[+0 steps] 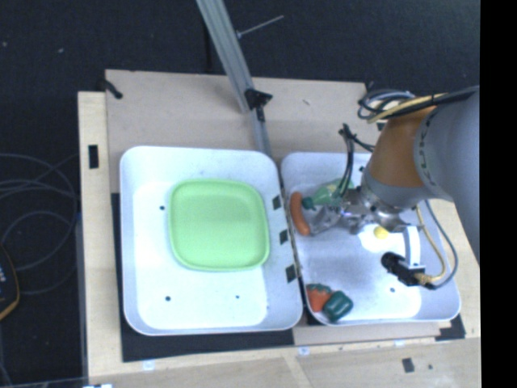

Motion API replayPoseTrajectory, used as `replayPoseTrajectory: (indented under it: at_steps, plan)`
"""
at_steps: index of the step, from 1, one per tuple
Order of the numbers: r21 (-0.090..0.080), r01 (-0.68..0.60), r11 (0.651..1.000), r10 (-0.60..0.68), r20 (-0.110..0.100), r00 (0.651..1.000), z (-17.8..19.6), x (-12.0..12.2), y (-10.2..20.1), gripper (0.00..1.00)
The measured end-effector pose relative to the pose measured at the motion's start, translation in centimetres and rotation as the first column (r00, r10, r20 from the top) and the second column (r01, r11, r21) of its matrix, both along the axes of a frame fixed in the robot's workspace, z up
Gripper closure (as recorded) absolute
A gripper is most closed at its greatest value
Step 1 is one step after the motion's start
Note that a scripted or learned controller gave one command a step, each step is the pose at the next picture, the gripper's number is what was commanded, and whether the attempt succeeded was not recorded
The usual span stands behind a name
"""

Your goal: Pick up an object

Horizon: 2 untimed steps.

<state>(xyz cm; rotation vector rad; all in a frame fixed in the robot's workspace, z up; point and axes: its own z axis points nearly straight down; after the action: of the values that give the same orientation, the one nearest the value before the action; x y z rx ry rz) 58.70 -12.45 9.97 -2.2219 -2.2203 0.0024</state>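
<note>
Hand (323,214) low in right bin (355,269) beside orange piece (300,214), presumably targeting it; grip state indiscernible.

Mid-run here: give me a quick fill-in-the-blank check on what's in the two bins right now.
The green plate lies in the ____ bin.
The orange object in the right bin rests against its ____ wall.
The gripper is over the ____ bin.
The small green and red objects sit near that bin's ____ left corner.

Missing words: left; left; right; lower
</note>
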Motion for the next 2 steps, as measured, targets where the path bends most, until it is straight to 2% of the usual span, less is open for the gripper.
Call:
replayPoseTrajectory:
  at_steps: [1,2]
  plan:
    - [0.001,0.001,1.0,-0.001,0.003,1.0,1.2,0.1,0.0,1.0]
    - [0.001,0.0,1.0,0.0,0.006,1.0,5.5,0.2,0.4,1.0]
